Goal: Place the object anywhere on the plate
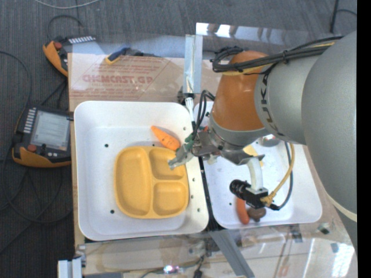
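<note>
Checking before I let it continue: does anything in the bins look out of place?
Yes. The carrot lies on the left bin floor just beyond the yellow plate, near its upper right corner, not on it. The gripper hovers over that corner.

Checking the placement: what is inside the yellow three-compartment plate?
The yellow three-compartment plate shows bare compartments. The orange carrot lies outside it on the left white bin's floor. The gripper covers the plate's upper right rim.
</note>
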Robot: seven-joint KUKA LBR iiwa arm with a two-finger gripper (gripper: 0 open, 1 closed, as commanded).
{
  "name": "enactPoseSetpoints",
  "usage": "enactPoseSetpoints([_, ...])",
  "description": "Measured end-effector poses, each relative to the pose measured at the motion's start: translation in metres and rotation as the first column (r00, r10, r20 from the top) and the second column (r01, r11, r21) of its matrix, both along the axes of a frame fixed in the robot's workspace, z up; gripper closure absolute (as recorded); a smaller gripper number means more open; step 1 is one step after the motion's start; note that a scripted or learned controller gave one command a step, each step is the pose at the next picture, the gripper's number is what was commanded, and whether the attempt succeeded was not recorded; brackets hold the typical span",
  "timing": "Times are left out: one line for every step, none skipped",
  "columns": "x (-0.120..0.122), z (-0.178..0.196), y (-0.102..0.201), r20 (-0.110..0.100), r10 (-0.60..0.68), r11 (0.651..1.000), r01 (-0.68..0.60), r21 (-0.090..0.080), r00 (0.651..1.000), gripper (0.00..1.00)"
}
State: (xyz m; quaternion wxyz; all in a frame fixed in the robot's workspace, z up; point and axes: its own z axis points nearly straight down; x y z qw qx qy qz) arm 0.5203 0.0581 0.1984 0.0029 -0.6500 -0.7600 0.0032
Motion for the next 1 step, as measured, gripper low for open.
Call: enactPoseSetpoints([0.0003,0.0080,0.0003,-0.003,0.001,1.000,-0.001,0.001,1.000,1.00])
